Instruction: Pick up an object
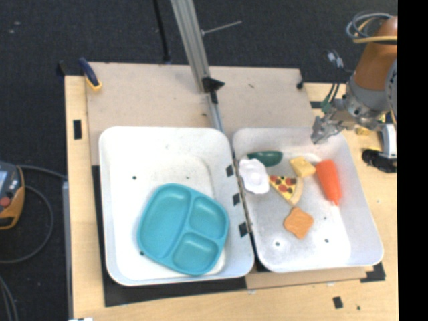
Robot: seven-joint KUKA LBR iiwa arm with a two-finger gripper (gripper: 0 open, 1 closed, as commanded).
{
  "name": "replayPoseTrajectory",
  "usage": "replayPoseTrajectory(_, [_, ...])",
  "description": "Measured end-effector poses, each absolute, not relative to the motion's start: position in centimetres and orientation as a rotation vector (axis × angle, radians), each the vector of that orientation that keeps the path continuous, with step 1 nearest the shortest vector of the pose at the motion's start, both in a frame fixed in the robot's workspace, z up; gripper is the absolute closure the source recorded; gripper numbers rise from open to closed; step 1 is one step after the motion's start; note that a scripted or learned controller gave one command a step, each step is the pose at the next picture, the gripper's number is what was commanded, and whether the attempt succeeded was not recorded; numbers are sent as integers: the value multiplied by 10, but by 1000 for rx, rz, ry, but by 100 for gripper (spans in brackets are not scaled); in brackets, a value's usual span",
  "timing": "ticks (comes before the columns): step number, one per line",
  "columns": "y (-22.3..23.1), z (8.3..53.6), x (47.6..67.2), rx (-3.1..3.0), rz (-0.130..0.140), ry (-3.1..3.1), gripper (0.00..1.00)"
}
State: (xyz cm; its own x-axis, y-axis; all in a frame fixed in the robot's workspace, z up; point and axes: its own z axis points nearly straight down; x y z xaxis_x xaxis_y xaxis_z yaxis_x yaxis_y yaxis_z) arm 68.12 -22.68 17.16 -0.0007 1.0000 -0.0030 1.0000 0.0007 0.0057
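My gripper point(323, 134) hovers over the far right corner of the right bin point(361, 246); finger state unclear, I cannot tell. Orange carrot point(329, 180) lies in that bin, nearest the gripper. Pizza slice point(286, 187) just left of the carrot.

Even overhead light, soft shadows, slightly blurry

Robotics lab, plywood bench point(167, 95), aluminium camera mast point(190, 35), loose cables point(40, 179), toy food
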Motion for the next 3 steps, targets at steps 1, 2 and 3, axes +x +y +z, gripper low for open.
replayPoseTrajectory(1, [-221,223,677,2214,5,2219,100])
replayPoseTrajectory(2, [-222,268,676,2214,4,2220,100])
replayPoseTrajectory(3, [-165,273,670,2213,2,2227,100])
